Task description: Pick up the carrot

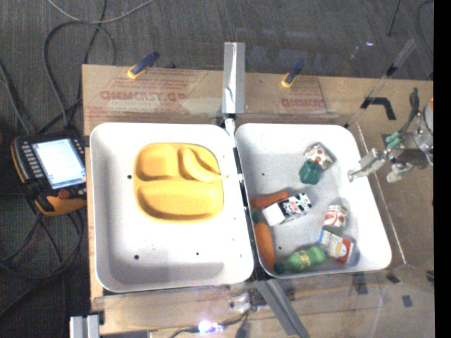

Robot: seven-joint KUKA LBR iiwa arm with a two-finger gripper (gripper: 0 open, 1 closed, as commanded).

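Carrot (263, 242) lies in the right bin (366, 189), at its left wall near the front corner, long and orange, pointing roughly from back to front. Just behind it a second orange-red piece (270, 201) lies slantwise, and a small black and white carton (296, 205) rests against that piece, very near the carrot's upper end. In front, a green bottle (304, 259) lies close to the carrot's lower end, and two small printed packs (337, 231) sit further right. A green item with a printed top (315, 163) stands toward the back of the same bin. The left bin (113, 210) holds a yellow divided tray (180, 182).

The gripper (392, 159) hangs at the right edge of the right bin, well apart from the carrot and above the rim; whether it is open or closed I cannot tell at this size, and nothing is seen in it. So I judge the step is the approach, not yet the grasp. The next move asks the arm to cross the whole bin to the left wall and come down on the carrot's middle, across its width, with little room beside the wall and the carton
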